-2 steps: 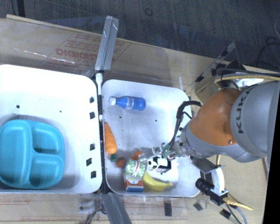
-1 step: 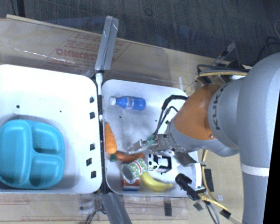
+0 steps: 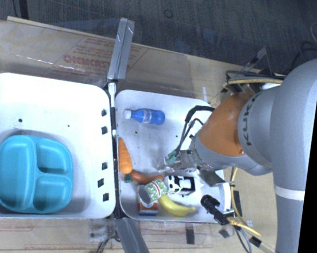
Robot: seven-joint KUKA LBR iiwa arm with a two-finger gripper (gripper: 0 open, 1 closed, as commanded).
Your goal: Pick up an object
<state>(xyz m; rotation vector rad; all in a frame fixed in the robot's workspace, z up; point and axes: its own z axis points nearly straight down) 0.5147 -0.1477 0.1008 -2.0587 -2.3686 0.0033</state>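
Camera view showed the gripper [image 3: 172, 161] low in the right bin [image 3: 150, 100], poised over the clutter near that bin's front edge. Which object was the target could not be told; nearest were the black-and-white toy [image 3: 181, 184] just below the fingers and the small can [image 3: 151, 193] beside it. Whether the fingers stood wide or narrow could not be told, the wrist and cabling hid them. Nothing was visibly held between them.

Banana [image 3: 177, 207] lay along the front wall, long axis roughly left to right, tips curving up. Carrot [image 3: 124, 156] lay against the left wall, long axis near vertical in the picture, thin end pointing to the far side. A reddish piece [image 3: 140, 177] lay between carrot and can. Blue bottle [image 3: 146, 116] lay on its side well apart at the far end, long axis left to right, white cap pointing left.

Left bin [image 3: 47, 91] held a blue divided tray [image 3: 33, 173].

Risk, as judged: items in the front pile touched or nearly so, so a closing grip might catch two, or nudge one aside and close on nothing. The can, tilted, might roll off the fingers.
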